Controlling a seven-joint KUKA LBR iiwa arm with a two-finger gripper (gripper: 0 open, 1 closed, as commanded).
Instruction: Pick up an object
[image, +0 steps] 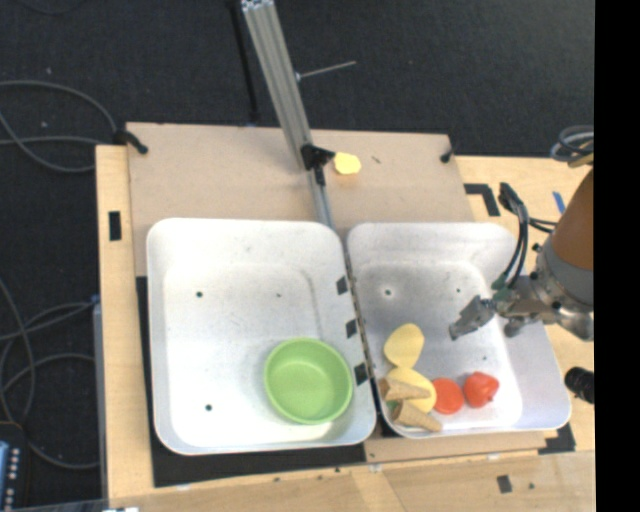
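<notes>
Dark carpet with loose black cables lies all around a light wooden desk (230, 170) that carries two shallow white plastic bins side by side. In the left bin (200, 260) a round lime-green plastic bowl (308, 380) sits at about 5 o'clock, close to the near wall. In the right bin (420, 255) a small heap of toy food lies at about 6 o'clock: a pale yellow flat chip-shaped piece (404, 344), a yellow and tan wedge-shaped piece (411, 395) just under it, and two small red round tomato-like pieces, one (448, 396) touching the wedge and the other (481, 388) just beside it. The grey arm with its orange band (572, 235) comes in from 3 o'clock. Its gripper (478, 316) hangs over the right bin, up and to the right of the heap, apart from every piece. I cannot tell if the fingers are spread or pressed together. A silver metal pole (282, 90) leans up toward 12 o'clock, with a small yellow blob (347, 164) beside its foot.
</notes>
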